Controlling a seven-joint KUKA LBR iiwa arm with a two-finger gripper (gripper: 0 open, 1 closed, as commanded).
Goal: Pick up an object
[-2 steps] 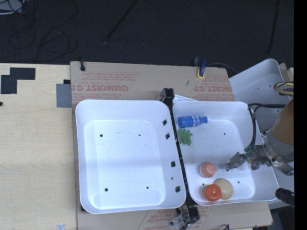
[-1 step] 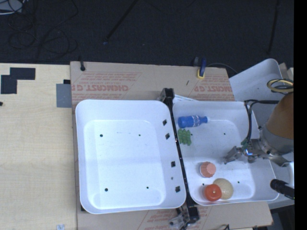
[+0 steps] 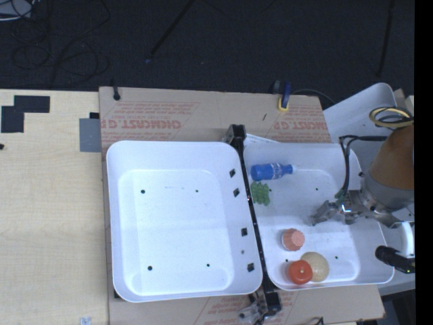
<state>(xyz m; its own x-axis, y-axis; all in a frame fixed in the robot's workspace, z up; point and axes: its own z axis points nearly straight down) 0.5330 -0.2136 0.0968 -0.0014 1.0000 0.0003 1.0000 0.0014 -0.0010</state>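
My gripper hangs low over the right bin, near its middle, and nothing shows in it. A blue bottle lies on its side at the bin's far left, with a small green object just in front of it. To the gripper's front left lies a pink-orange round object. A red round object and a tan ball touch each other near the bin's front wall.
The left bin adjoins the right one along a black divider. The grey arm with its orange band comes in over the right bin's right rim. Cables hang near the wrist. Cardboard lies under both bins.
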